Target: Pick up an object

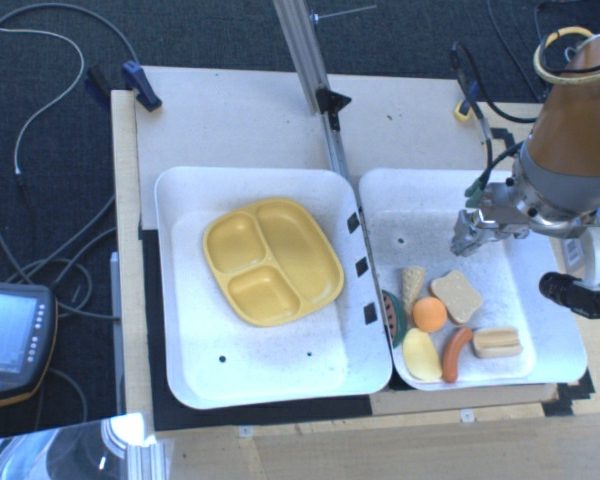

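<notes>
The arm is reaching in from the right, its orange band and grey wrist covering the far right corner of the right bin. The gripper is hanging over that bin's bare upper floor, well apart from the food below it. It is small and metallic against the white, and whether it is apart or together cannot be told; nothing is showing between its tips.

The food is lying clustered at the near end of the right bin: a slice of bread, an orange touching it, a corn cob just above the orange, a lemon, a sausage leaning beside the lemon, and a tan bun to its right. A watermelon slice is sitting tight against the bin's left wall, partly hidden by the rim.

In the left bin a yellow divided plate is resting flat.
</notes>
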